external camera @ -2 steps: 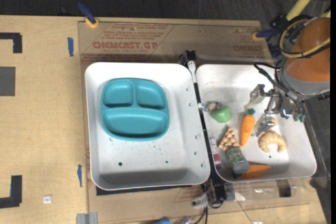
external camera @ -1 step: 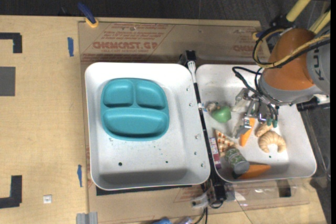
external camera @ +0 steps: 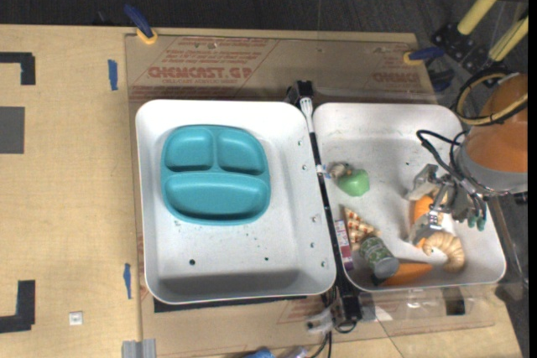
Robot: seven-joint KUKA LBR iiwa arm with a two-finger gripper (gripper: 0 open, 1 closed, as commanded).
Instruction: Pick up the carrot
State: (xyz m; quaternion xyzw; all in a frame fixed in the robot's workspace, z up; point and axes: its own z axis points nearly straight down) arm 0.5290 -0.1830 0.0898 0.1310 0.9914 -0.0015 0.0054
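In the right bin [external camera: 394, 126], a long orange carrot [external camera: 409, 271] lies along the front wall, its left end tucked under a green-grey can [external camera: 377, 256]. My gripper [external camera: 435, 201] hangs low over the bin's right half, above and behind the carrot. A second, rounder orange thing [external camera: 419, 208] sits right against the gripper's left side and is partly hidden by it. Whether it lies inside the gripper is unclear. The arm's orange band [external camera: 502, 142] shows at the right edge.
A tan croissant [external camera: 446, 246] lies just below the gripper, beside the carrot. A green fruit [external camera: 355, 182] and a scaly brown cone [external camera: 359, 224] sit at the bin's left. The left bin [external camera: 168, 264] holds a teal divided plate [external camera: 216, 173].
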